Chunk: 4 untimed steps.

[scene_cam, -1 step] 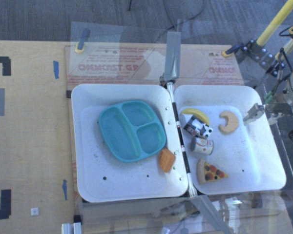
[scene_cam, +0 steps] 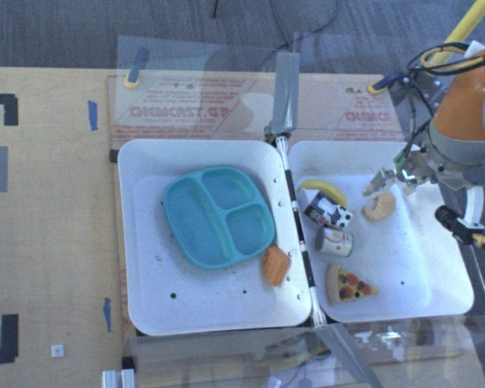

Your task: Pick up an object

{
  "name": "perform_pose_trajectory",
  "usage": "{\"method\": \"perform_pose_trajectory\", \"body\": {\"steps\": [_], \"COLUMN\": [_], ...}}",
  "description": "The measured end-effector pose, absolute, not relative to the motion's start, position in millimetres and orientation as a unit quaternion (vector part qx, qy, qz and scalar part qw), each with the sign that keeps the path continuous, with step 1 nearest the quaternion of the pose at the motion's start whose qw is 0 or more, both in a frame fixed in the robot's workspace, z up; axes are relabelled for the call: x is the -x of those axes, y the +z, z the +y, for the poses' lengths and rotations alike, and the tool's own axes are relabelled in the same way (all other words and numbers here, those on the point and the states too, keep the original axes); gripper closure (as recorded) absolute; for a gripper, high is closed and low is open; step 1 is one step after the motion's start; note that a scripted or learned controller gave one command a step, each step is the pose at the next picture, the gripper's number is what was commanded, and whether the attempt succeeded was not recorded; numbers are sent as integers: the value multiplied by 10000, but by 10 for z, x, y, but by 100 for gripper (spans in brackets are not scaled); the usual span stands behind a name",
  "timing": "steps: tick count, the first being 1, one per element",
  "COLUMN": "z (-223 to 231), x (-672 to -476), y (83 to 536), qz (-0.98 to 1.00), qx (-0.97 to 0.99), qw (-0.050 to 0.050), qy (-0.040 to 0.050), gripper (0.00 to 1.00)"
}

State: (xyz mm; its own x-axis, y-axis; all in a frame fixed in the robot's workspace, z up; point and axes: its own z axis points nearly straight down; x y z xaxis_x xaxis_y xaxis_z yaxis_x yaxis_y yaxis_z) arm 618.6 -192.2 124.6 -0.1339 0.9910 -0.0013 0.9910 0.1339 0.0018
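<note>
A: Which thing is the arm going for?

B: I judge it is the tan piece (scene_cam: 379, 208), maybe a cookie or a slice of bread, in the upper middle of the right bin (scene_cam: 436, 297). The gripper (scene_cam: 383, 181) is just above it in the frame, at the upper part of that bin. One finger (scene_cam: 375, 186) points down and to the left, very near the piece. I cannot see whether it touches.

A: Is something held already?

B: No, I see nothing between the fingers. They seem spread apart, so I read the gripper as released. It is small in the picture, so I am not fully sure.

A: So which step is this?

B: The approach, I think. The grasp is not yet done. The next move asks the gripper to come down with the piece between the fingers and then close. The piece looks flat and thin, so it may slip away.

A: What else lies in that bin?

B: A banana (scene_cam: 325, 191) near the left wall, and just below it a black and white toy (scene_cam: 326, 212) and a small cup (scene_cam: 337, 242) on its side. A pizza slice (scene_cam: 349, 284) lies in the lower part.

A: And the left bin (scene_cam: 145, 297)?

B: A blue plate (scene_cam: 218, 216) with three compartments, nothing in them. An orange block (scene_cam: 276, 266) lies just beside its lower right edge.
</note>
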Motion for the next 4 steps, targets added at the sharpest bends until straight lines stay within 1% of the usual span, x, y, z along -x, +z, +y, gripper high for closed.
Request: {"method": "perform_pose_trajectory", "body": {"steps": [1, 2, 3, 4], "z": [-1477, -1492, -481, -595], "x": [-6275, -6287, -6681, -6214], "y": [884, 998, 1862, 2021], "qz": [8247, 8236, 8449, 7750], "qx": [-5656, -5671, -5350, -6320], "qw": [28, 49, 19, -5], "qy": [8, 27, 9, -4], "gripper": [0, 100, 100, 100]}}
